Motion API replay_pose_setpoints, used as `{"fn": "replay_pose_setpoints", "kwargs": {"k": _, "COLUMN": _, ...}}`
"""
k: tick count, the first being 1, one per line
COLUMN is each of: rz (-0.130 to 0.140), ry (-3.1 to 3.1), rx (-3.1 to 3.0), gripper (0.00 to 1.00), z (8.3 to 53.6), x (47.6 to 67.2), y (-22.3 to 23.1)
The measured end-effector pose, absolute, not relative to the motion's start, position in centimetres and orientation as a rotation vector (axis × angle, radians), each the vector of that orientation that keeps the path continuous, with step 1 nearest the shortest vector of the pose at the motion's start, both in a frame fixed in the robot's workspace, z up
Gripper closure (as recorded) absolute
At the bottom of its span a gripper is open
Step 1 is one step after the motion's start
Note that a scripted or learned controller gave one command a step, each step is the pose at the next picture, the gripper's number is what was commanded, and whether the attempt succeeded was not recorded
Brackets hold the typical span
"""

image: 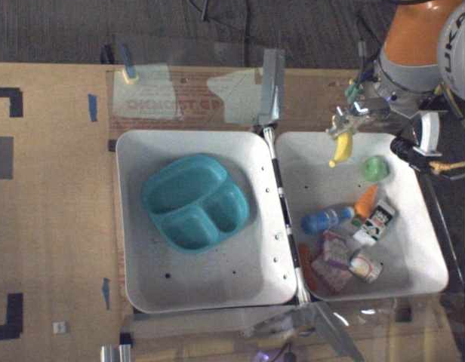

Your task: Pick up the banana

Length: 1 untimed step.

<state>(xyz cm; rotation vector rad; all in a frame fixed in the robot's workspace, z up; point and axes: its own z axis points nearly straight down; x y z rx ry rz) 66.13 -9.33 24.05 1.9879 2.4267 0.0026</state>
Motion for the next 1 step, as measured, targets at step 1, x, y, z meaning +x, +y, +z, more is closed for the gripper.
{"fn": "replay_pose_setpoints", "kwargs": {"k": 1, "rz": 0.003, "ry": 2.392, "rx": 2.028, "gripper": 1.0, "z": 26.5, "x": 66.76, "y": -13.75}}
